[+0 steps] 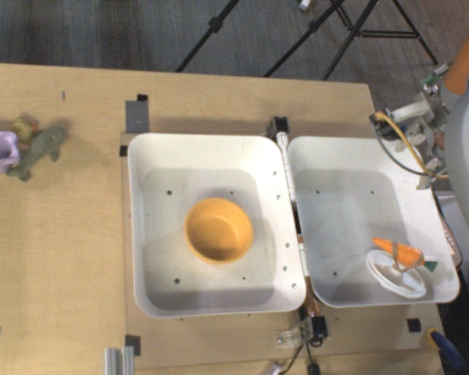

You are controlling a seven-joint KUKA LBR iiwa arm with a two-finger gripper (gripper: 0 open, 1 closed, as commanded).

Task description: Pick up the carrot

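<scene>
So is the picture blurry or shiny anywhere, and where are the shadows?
In the camera view the light is soft and even; the bowl and carrot look fairly sharp. Faint grey shadows lie inside the left bin along its walls and under the bowl. No strong glare on the white bins. The toys at the far left look a little fuzzy.
</scene>
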